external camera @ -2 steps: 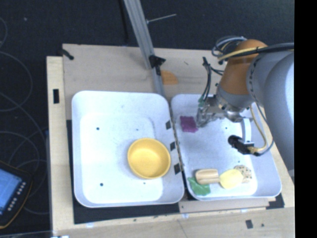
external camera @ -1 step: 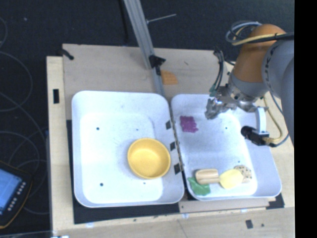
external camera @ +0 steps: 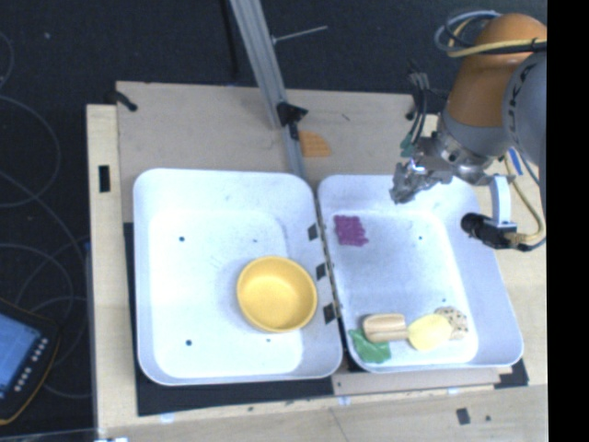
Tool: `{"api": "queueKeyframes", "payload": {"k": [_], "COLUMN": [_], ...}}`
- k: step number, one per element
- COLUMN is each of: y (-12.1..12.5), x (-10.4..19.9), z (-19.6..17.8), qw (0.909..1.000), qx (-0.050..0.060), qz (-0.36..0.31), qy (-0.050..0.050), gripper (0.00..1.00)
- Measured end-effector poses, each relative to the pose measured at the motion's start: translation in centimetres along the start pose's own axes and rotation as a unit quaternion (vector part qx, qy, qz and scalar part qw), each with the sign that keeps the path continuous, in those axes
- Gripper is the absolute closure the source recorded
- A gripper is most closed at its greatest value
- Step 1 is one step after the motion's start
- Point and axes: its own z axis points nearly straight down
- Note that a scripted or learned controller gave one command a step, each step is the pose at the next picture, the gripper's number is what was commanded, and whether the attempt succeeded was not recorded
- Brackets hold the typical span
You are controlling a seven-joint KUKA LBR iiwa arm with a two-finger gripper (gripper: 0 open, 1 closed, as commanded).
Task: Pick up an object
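Two shallow white bins sit on the bench; the gripper (external camera: 405, 191) hovers over the right bin's (external camera: 479, 274) far edge (grip unreadable); a purple textured block (external camera: 351, 230) lies near-left of it.

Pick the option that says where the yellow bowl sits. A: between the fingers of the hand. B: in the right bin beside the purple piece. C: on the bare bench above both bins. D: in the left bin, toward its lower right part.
D: the yellow bowl rests on the floor of the left bin, low and near the divide, while the purple piece lies in the right bin.
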Motion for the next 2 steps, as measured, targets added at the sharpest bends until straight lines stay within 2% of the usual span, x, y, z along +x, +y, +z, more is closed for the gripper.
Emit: {"api": "queueKeyframes", "payload": {"k": [1,2], "y": [0.1,-2.1], "x": [-0.1,4.9], "z": [-3.0,-2.3], "qw": [1.0,1.0], "qx": [0.001,0.003], "qz": [0.0,-0.001], "qy": [0.0,0.0], "gripper": [1.0,1.0]}}
